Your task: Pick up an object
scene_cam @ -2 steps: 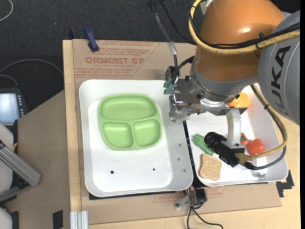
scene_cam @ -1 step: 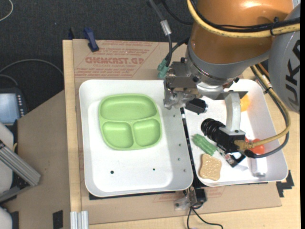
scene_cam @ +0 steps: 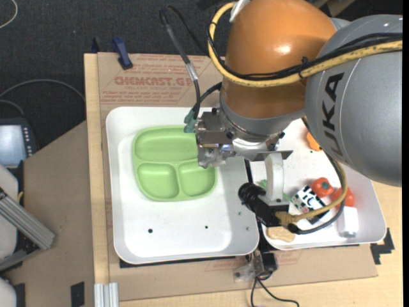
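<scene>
Two bins, with the arm low over the divide between them.

You see the gripper (scene_cam: 212, 147) at the right edge of the green three-part plate (scene_cam: 169, 165), which lies flat in the upper half of the left bin (scene_cam: 121, 190). The wrist hides the gripper's lower end, so you cannot tell whether it is open or closed, and nothing shows held in it. Pickable things in the right bin (scene_cam: 372, 226): an orange piece (scene_cam: 311, 141) at the far side, a red, white and black item (scene_cam: 313, 194) near the middle, a white tube (scene_cam: 349, 221) beside it toward the right wall, and a tan piece (scene_cam: 281, 235) at the near rim. Both bins rest on a cardboard-covered surface (scene_cam: 153, 75).
</scene>
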Motion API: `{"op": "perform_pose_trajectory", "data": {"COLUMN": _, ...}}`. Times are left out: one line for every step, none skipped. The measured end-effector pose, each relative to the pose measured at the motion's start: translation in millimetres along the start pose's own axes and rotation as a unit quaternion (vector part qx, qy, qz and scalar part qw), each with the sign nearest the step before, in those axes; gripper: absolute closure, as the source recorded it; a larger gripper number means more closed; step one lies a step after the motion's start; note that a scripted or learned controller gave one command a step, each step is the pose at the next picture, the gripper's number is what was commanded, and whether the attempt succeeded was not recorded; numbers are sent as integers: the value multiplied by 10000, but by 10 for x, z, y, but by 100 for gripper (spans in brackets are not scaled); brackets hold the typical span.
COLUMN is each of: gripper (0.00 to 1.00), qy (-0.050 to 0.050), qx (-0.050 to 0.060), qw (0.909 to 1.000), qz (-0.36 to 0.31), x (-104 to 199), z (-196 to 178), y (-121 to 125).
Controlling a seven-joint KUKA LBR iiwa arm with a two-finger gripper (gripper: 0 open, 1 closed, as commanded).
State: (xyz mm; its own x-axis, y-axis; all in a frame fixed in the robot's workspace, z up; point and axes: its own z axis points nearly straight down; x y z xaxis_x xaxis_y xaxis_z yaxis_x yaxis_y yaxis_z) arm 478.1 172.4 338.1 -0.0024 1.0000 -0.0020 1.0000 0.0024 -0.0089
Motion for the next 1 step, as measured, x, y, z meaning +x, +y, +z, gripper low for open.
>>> {"op": "perform_pose_trajectory", "data": {"gripper": 100, "qy": -10, "qx": 5, "qw": 10000, "qz": 56, "x": -763, "z": 844, "y": 6}}
